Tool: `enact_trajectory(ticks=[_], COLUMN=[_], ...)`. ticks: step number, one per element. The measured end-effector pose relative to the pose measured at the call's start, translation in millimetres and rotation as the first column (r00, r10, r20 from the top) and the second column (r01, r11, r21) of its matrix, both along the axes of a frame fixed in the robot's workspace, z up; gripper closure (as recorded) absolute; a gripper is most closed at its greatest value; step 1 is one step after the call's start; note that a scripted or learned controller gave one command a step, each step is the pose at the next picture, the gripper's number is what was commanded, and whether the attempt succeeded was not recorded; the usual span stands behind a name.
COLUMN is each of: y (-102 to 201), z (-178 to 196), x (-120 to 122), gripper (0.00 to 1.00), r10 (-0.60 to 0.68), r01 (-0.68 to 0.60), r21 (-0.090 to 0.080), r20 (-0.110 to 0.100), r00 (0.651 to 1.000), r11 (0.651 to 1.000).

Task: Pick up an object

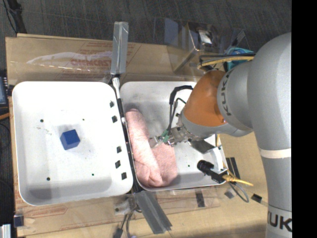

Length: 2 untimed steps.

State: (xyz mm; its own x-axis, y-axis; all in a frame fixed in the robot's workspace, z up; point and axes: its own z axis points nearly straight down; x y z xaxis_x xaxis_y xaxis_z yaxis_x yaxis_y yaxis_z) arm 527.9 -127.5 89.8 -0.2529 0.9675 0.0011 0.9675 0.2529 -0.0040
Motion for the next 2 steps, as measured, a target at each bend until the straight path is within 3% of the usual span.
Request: enact_trajectory(ticks=[1, 2], y=[-1, 53], z=[8, 101], x=[1, 25], gripper=[1.00, 1.00], r10=[0.001, -0.089], r01=[-0.001, 0.089], r21=[-0.001, -0.001], r20=[-0.001, 0.002], r00=[1.000, 0.996], r11=[1.000, 0.996])
